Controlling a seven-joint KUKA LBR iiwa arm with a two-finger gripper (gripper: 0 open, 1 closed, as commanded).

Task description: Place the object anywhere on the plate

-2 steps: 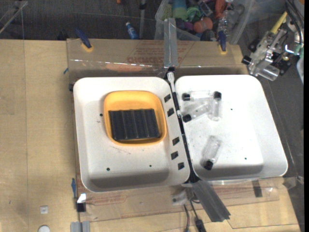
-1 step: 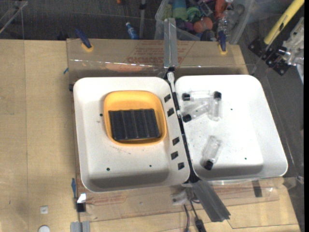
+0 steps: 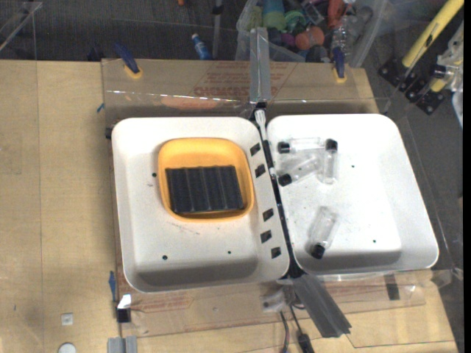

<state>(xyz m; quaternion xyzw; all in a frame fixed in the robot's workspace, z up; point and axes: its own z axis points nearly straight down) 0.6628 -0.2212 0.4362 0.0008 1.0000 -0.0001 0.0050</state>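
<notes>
An orange-yellow plate (image 3: 171,155) with rounded corners lies in the left white bin (image 3: 136,230). A black ridged rectangular object (image 3: 204,188) rests flat on the plate, towards its front edge and fully inside the rim. Nothing touches the object.
The right white bin (image 3: 383,197) holds several clear vials with black caps: one (image 3: 298,146) at the back, one (image 3: 294,171) by the divider and one (image 3: 320,230) nearer the front. A raised divider (image 3: 268,197) separates the bins. A tub of colourful toys (image 3: 309,9) stands behind the bench.
</notes>
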